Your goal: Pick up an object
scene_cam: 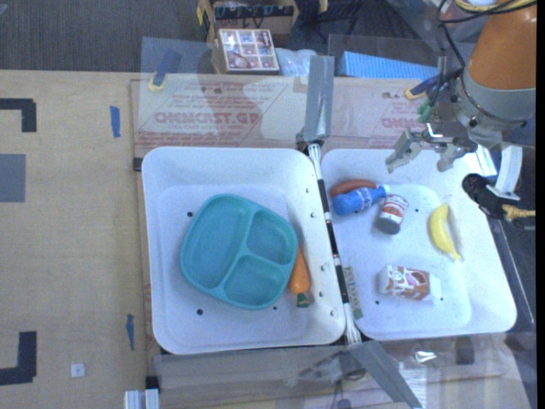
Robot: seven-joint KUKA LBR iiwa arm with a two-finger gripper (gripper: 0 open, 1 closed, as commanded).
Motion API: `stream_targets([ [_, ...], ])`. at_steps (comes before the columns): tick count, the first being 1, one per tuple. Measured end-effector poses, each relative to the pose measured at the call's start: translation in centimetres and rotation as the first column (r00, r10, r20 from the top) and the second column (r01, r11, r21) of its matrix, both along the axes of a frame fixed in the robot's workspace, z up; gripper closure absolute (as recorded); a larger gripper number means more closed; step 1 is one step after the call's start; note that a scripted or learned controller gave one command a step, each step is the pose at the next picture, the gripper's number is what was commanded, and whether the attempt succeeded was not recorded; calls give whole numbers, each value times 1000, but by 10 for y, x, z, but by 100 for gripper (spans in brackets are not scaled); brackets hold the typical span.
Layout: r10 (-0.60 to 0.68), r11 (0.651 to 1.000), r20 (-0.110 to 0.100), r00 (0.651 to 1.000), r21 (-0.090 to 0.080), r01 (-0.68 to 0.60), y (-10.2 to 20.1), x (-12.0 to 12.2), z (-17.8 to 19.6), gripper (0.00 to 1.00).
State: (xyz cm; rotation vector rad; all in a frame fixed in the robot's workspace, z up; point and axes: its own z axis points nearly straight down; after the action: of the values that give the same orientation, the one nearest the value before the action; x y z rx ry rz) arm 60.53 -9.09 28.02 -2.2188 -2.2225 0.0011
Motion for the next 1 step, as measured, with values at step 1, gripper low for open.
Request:
stream_targets([
  [1, -5, 1000, 1, 1000, -1, 5, -49, -21, -97, 0],
])
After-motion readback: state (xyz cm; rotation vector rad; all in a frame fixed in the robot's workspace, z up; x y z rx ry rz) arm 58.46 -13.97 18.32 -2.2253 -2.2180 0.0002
